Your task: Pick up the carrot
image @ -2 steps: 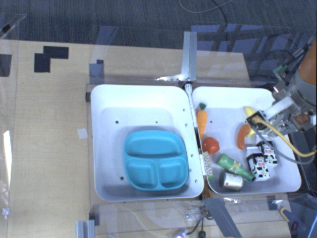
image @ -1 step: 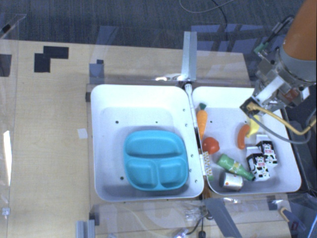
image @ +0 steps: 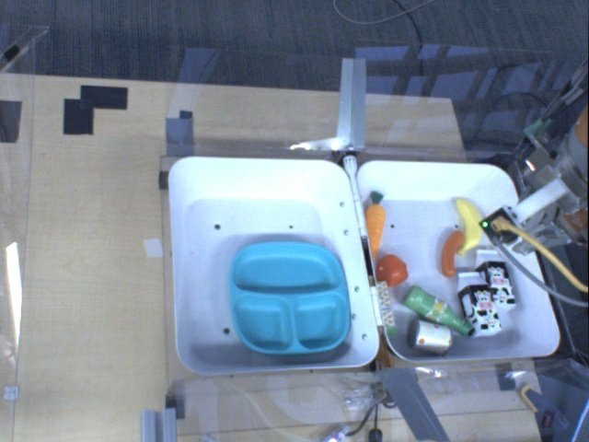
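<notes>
**Gripper (image: 486, 302) at near right of right bin; carrot listed for pickup**

**Item.** Carrot (image: 375, 222): orange and tapered, with a green top. It lies flat in the right bin (image: 433, 175), close along that bin's left wall. The green top points to the far side and the thin tip to the near side.

**Handling (judged).** It looks like a moulded toy, so expect it to be light, stiff and smooth-skinned, not fragile, and apt to slip or roll under a loose pinch. Take it across the thick upper half, just below the green top, with the jaws closing left to right over its width. The left wall sits hard by, so you have little room on that side. The thin tip offers poor purchase.

**Neighbours.** A red round piece (image: 391, 269) lies just beside the carrot's tip, and you should keep clear of it. Farther right are an orange-red piece (image: 450, 252) and a yellow banana (image: 469, 224). Toward the near side lie a green bottle-shaped piece (image: 435, 308) and a silver can (image: 429, 337).

**Gripper.** It stands well apart from the carrot, past the green piece, and carries nothing you can see. You cannot tell whether it is spread or closed.

**Left bin (image: 267, 178).** It holds a blue divided plate (image: 290, 296).
</notes>
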Motion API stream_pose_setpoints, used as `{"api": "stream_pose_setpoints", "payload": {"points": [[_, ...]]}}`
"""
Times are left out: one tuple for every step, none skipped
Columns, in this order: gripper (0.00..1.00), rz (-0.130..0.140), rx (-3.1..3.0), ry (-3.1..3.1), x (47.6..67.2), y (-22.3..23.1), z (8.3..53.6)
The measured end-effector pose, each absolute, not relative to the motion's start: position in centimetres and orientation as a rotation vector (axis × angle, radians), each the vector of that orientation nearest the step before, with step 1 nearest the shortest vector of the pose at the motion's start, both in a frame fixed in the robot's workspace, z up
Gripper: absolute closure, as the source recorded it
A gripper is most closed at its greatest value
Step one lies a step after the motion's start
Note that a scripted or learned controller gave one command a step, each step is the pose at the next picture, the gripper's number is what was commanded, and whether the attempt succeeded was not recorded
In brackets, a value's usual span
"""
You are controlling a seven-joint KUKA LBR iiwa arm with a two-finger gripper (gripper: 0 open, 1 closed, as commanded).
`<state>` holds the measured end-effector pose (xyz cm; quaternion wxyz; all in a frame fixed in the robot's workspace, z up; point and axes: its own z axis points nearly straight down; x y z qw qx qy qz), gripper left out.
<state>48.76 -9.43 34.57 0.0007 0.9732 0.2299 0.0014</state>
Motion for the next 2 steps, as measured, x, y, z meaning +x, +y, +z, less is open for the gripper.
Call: {"api": "stream_pose_setpoints", "payload": {"points": [[1.00, 0.003, 3.030, 0.826, 48.8, -12.8, 31.3], [1.00, 0.005, 3.056, 0.723, 48.8, -17.5, 30.1]]}}
